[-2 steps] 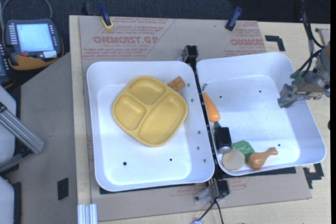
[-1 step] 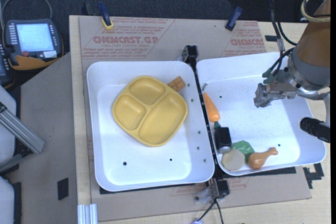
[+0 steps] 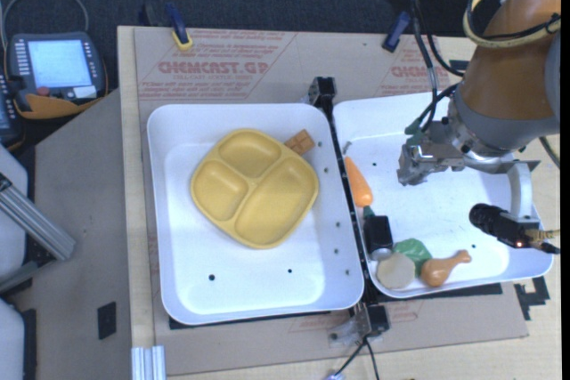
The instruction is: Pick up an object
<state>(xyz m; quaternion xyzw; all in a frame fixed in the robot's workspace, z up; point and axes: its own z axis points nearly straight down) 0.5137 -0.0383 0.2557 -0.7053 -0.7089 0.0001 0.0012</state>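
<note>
My gripper (image 3: 417,166) hangs over the middle of the right bin (image 3: 392,122), with nothing visibly in it. An orange carrot (image 3: 358,181) lies to its left along the bin's left wall. Below the carrot sits a small black block (image 3: 378,233). In the bin's near-left corner lie a cream round piece (image 3: 396,270), a green item (image 3: 415,250) and a brown drumstick (image 3: 443,266). The gripper stands apart from all of them, above and to the right of the carrot.
The left bin (image 3: 178,218) holds a yellow divided plate (image 3: 256,188), with a small brown block (image 3: 300,141) at the plate's far right edge. A black clamp (image 3: 321,89) sits at the top of the wall between the bins.
</note>
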